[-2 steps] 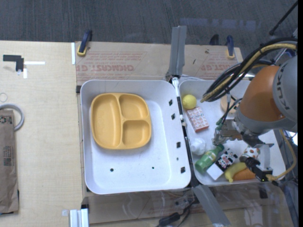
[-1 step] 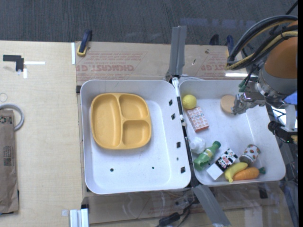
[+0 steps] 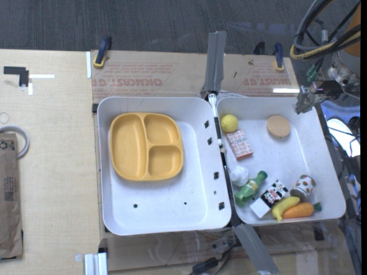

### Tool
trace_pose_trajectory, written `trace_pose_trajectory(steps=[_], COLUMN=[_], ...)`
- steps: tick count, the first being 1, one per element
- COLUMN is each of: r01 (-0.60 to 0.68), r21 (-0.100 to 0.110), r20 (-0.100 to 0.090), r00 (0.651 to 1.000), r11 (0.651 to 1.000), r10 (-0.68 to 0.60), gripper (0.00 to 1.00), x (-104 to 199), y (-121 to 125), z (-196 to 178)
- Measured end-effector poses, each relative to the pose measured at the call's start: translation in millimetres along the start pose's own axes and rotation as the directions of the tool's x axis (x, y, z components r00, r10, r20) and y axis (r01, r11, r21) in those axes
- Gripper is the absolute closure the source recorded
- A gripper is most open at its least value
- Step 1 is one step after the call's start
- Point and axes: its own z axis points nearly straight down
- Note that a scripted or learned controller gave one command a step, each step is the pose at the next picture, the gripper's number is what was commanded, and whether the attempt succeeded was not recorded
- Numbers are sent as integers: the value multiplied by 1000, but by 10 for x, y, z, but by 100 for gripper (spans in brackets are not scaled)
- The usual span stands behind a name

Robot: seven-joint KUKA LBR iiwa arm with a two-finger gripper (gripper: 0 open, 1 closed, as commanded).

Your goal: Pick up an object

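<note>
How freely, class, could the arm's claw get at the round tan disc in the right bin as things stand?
Probably yes. The claw hangs over the right bin's top right edge, and the tan disc lies alone on bare floor just beside it, apart from the lemon.

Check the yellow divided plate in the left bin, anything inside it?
All three compartments of the yellow plate show bare. It lies flat in the left bin; whatever is beneath it is covered.

A robotics lab bench: two white bins clamped over cardboard, left of the gripper, and cable loops just above it (toy food lies below it, with a yellow divided plate further left).
</note>
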Motion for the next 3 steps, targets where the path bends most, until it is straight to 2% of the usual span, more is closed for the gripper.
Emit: trace_pose_trajectory(steps=[1,2,3], r01=[93,410,707], r21=[0,-2,-2], r20=[0,2,4], r00=[996,912,707], r11=[996,912,707], r10=[-93,-410,-707], gripper=[100,100,100], x=[5,-254,-797], y=[647,635,608], z=[105,-467,-904])
